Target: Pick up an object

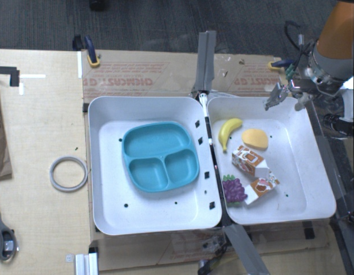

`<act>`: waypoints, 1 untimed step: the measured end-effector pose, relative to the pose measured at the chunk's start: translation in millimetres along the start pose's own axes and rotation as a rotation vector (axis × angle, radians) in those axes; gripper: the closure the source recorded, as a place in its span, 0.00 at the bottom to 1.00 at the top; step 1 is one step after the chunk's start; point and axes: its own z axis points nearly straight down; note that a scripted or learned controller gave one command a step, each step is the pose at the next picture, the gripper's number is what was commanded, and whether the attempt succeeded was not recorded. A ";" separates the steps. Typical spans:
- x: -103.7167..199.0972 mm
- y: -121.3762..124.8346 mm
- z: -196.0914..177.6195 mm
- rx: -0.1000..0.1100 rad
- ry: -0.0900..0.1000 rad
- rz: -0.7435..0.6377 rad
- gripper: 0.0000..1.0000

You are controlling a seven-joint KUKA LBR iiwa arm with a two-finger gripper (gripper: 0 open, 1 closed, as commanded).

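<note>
Left bin [102, 171]: a big white bin, just beside the right bin and touching it along the middle
Right bin [314, 153]: the other white bin; all the small toys lie in it
Arm [337, 33]: grey and orange, up past the far right corner of the right bin
Tray [160, 156]: blue, with three parts, flat in the middle of the left bin
Claw [287, 92]: it hangs over the far edge of the right bin, well apart from the toys; its two fingers look spread apart, with nothing between them
Banana [228, 132]: yellow, in the right bin near the wall shared with the left bin; I think it is the best thing to pick
Banana way: its long line runs from the far side of the right bin toward the near side, with a bend; the far tip leans toward the bun
Banana feel: it looks like a light, hard, smooth toy, so it may slip; I would pinch it across the thin middle
Bun [255, 138]: a yellow-orange lump just beside the banana, low and round, hard to pinch
Boxes [249, 160] [263, 185]: two small boxes lying tipped, nearer than the bun
Grapes [234, 189]: purple and bumpy, near the shared wall, touching the nearer box
Ring [69, 173]: a grey ring on the bench, left of the left bin
</note>
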 end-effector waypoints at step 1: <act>62.9 -56.3 128.3 0.002 0.001 0.086 0.00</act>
